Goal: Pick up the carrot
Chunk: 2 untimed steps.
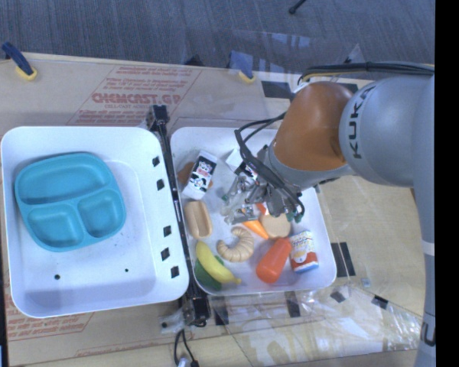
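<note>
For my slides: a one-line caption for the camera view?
Tool low over the right bin, beside the carrot; blue tray in the left bin.

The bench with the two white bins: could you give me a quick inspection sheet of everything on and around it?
Surface: cardboard-covered bench, left bin and right bin side by side.
Job's things: carrot lies in the right bin, just below the pincer.
Clutter: blue divided tray in the left bin; milk carton, hot dog, croissant, banana, red-orange bottle, small can in the right.
Grippers: pincer low over the right bin's middle; finger state unclear.
Cables: black cables along the wrist.
Surroundings: grey carpet; blue-yellow clamps at the bench edge.
</note>
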Each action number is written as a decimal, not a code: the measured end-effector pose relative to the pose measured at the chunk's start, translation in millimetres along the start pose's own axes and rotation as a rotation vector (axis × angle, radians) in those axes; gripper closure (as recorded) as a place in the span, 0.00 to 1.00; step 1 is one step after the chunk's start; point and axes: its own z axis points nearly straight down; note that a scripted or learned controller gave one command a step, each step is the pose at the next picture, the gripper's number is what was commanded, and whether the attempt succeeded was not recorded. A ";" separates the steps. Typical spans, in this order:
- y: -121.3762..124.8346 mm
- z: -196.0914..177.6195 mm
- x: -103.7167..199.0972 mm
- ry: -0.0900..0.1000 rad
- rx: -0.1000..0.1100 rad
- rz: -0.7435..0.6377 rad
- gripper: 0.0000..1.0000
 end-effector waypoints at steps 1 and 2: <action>0.5 0.3 0.0 0.000 0.000 -0.001 0.00; -51.7 32.8 -18.0 -0.004 0.001 0.315 0.00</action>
